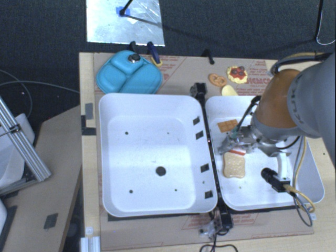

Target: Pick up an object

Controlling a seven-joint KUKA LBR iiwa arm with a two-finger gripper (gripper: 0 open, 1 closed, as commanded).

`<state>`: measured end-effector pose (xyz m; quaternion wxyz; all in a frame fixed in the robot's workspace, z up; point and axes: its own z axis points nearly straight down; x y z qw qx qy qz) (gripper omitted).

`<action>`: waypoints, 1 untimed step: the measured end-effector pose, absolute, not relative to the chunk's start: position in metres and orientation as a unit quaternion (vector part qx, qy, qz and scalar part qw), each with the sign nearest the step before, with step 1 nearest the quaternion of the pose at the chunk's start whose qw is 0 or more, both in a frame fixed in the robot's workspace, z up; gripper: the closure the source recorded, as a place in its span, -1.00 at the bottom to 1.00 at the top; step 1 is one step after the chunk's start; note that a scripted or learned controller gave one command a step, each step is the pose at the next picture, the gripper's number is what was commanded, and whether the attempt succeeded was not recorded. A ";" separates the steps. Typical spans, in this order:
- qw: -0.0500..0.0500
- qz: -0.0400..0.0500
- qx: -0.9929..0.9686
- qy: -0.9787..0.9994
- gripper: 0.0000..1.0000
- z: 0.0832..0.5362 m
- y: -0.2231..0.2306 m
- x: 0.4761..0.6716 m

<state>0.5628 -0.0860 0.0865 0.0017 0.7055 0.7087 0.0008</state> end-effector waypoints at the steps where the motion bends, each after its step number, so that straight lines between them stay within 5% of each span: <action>1: 0.005 0.002 0.706 0.708 1.00 0.101 -0.088 0.565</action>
